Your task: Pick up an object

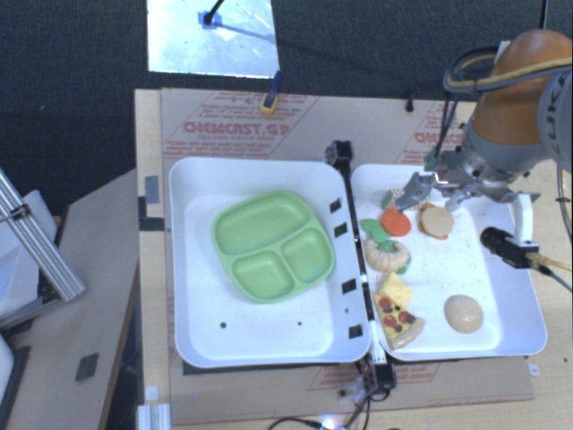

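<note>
Here the spread, empty pincer [437, 192] hovers just above the bread slice [437, 221].

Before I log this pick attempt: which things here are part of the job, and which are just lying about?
Job: gripper; toy tomato, bread slice, garlic bulb, cheese wedge, pizza slice, egg, all in the right bin.

Lying about: green divided plate, left bin.

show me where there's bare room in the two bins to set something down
Left white bin: bare floor in front of the green divided plate, plus its three compartments. Right white bin: bare middle patch between the tan egg-shaped toy and bread slice. Crowded along its left wall: tomato, pizza slice, claw above.
</note>
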You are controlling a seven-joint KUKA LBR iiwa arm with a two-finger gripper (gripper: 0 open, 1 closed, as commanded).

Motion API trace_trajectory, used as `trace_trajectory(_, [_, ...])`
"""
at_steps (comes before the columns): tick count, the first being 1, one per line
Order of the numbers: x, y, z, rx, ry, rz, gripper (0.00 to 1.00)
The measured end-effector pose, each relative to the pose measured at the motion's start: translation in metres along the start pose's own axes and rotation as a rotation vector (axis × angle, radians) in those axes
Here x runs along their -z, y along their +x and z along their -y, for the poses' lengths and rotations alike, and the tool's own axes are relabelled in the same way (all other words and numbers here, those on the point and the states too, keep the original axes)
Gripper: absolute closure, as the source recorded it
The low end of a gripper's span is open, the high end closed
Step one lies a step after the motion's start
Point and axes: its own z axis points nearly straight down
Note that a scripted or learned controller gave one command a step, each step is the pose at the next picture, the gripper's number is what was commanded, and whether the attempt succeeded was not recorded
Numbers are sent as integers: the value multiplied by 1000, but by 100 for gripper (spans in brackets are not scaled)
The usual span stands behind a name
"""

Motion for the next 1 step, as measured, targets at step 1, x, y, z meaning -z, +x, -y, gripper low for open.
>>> trace_trajectory(1, [-43, -5, 0, -1, 1, 0, 0])
